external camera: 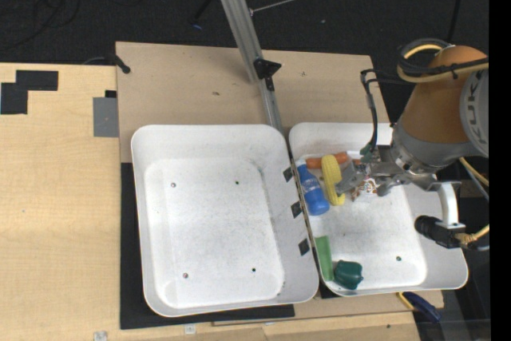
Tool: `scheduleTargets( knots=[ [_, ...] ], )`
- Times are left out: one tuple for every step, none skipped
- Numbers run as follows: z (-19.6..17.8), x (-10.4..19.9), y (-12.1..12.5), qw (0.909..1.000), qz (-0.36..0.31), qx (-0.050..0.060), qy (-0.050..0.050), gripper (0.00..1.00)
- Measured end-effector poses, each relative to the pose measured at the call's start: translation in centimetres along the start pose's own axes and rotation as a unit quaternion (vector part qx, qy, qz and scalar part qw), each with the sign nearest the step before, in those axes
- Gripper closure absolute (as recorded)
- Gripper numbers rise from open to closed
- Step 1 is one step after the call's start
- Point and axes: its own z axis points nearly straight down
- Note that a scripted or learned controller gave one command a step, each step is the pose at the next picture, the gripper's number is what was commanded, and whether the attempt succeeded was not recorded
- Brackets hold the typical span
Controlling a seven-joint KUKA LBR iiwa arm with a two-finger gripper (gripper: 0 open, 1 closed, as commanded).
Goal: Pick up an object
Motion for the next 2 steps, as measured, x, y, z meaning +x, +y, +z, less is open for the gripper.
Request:
scheduleTargets(
  knots=[
    [6.3, -0.4, 0.0, 1.0, 0.0, 0.0, 0.0, 0.0],
    [8.6, -0.9, 0.1, 1.0, 0.003, -0.006, -0.005, 0.0]
  ],
)
